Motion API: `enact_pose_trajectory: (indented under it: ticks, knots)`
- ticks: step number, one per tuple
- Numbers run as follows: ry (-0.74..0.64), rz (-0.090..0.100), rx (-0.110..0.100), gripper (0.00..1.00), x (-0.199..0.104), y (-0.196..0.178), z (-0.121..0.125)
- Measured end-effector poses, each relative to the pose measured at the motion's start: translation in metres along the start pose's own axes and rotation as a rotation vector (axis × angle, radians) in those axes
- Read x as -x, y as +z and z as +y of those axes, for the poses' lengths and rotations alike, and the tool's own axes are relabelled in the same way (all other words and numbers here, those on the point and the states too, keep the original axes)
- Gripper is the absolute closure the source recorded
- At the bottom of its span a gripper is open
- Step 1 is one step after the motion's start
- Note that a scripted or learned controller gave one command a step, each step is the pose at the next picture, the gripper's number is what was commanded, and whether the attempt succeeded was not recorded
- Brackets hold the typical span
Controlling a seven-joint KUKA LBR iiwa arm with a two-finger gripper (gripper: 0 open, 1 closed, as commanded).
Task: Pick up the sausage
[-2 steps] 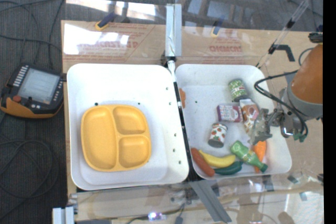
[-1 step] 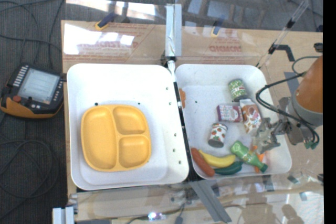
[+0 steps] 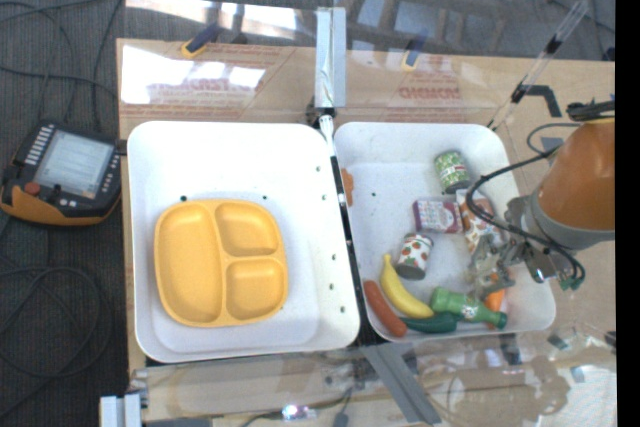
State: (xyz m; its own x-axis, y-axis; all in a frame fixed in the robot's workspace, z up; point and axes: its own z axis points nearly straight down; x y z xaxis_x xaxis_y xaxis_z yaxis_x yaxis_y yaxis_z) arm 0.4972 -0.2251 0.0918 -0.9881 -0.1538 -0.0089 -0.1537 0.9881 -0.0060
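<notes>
Camera view, arm: the grey arm (image 3: pixel 585 190) with its orange band reaches in from the right over the right bin (image 3: pixel 380 140).
Camera view, gripper: the gripper (image 3: pixel 492 253) hangs above clutter near the bin's right wall; whether it is released or clenched cannot be told, as the tips are lost among the items.
Sausage, location: the sausage (image 3: pixel 384 308) lies on the bin floor at the front left corner, touching the banana (image 3: pixel 403 290) just beside it and near the green bottle (image 3: pixel 465 305).
Sausage, axis: long axis runs diagonally, one end toward the upper left, the other toward the lower right by the front wall.
Progress: judged not yet begun; sausage lies ungrasped, well apart from the gripper.
Remaining: approach, grasp, lift.
Left bin: holds a yellow divided plate (image 3: pixel 220 260).
</notes>
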Motion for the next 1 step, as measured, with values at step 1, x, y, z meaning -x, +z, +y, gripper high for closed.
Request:
enact_pose_trajectory:
  ticks: [1]
  knots:
    - [-0.634,0.002,0.011,1.0,-0.0035,-0.0872,0.0033]
